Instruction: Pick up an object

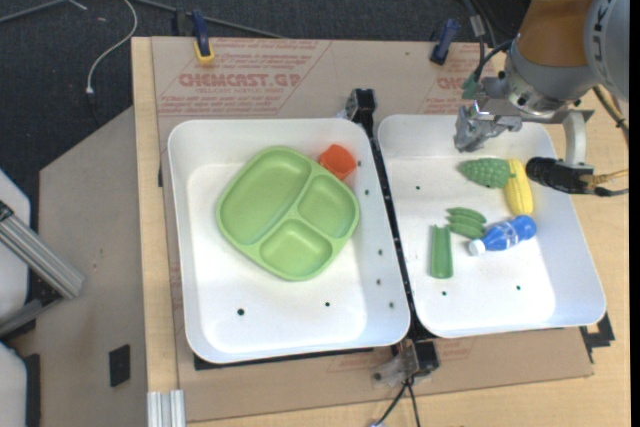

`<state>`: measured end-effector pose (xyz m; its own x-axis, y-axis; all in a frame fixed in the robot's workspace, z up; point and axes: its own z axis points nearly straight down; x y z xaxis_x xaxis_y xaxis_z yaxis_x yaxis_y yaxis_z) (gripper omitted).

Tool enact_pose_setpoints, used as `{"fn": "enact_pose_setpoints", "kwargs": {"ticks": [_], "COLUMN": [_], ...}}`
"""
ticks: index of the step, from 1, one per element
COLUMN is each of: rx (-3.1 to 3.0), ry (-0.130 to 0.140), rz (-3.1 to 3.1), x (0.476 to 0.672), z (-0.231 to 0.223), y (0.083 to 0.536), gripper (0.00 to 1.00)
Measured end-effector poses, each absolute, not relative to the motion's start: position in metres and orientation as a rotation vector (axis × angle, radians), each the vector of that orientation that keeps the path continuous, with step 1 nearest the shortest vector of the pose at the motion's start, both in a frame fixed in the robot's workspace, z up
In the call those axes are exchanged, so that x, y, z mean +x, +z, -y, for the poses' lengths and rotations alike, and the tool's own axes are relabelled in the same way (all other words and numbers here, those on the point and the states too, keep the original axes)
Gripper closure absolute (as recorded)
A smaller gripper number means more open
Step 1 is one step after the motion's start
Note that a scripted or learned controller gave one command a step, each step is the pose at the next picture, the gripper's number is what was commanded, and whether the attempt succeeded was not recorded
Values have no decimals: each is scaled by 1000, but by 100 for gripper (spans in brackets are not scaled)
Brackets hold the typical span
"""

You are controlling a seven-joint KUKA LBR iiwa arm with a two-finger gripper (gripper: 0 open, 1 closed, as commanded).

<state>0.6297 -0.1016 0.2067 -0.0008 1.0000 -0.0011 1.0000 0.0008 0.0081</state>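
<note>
A brown cardboard sheet (250, 65) printed with red lettering covers the bench, held by blue clamps (203, 43) at its far edge, with dark carpet and loose white cables (100, 5) beyond it. Two shallow white plastic bins sit side by side on the cardboard. The grey two-finger gripper (478, 127) hangs over the far edge of the right bin (500, 305), below the arm's orange band (560, 20); its metal fingers point down and nothing sits between them, though whether they are spread or pressed together cannot be told from this angle. Just in front of the gripper and slightly to its side lies a bumpy green toy vegetable (487, 172), touching a yellow toy corn cob (518, 188). Nearer the camera from the gripper are a small green pea pod (466, 219), a blue and white toy bottle (502, 236) just beside it, and a straight green stick-shaped piece (441, 251). Well apart from the gripper, across the divide, the left bin (260, 325) holds a light green three-compartment plastic plate (288, 213), with a small orange object (338, 159) at the plate's far rim.
</note>
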Motion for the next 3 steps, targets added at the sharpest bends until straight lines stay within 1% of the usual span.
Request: {"fn": "enact_pose_setpoints", "kwargs": {"ticks": [1,2,3], "rx": [2220,2220,2220], "ry": [-1,-1,-1], "rz": [-2229,-2229,-2230], "x": [596,581,552], "z": [57,15,-25], "y": [213,212,218], "gripper": [100,100,100]}}
